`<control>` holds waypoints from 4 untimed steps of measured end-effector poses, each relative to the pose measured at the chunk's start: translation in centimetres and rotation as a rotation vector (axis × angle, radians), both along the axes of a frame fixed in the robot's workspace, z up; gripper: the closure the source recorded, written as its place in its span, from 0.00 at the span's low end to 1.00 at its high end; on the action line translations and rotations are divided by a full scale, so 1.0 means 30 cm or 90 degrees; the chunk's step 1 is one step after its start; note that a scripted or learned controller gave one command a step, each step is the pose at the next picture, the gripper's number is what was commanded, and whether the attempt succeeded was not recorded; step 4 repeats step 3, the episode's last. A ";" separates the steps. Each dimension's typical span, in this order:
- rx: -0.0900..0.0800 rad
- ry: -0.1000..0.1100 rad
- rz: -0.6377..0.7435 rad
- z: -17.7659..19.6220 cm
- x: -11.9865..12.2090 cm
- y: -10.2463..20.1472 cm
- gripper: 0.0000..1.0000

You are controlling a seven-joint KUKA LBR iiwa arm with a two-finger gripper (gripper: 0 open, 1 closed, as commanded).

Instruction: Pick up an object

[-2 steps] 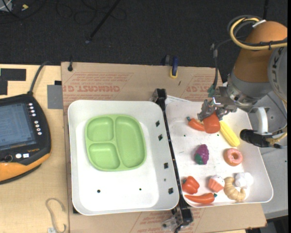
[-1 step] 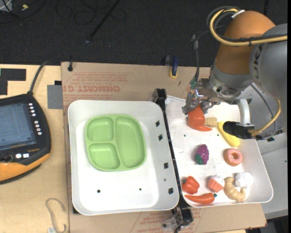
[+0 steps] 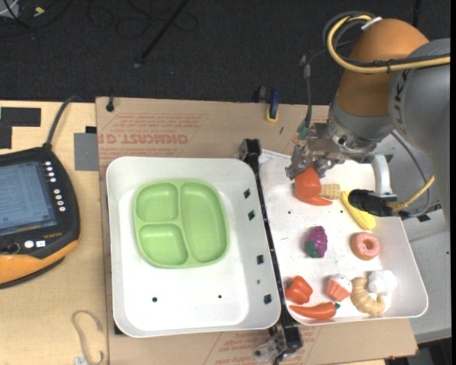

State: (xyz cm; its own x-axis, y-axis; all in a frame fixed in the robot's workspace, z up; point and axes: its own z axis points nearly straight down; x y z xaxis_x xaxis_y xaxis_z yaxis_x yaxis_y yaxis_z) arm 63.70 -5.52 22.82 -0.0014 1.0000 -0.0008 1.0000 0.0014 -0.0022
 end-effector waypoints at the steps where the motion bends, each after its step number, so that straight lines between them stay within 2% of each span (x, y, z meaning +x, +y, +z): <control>1: 0.000 0.002 -0.003 -0.008 -0.051 0.012 1.00; 2: 0.000 0.000 -0.001 -0.021 -0.012 0.050 1.00; 3: 0.000 0.000 -0.001 0.011 -0.009 -0.005 1.00; 4: 0.000 0.000 -0.001 0.011 -0.009 -0.005 1.00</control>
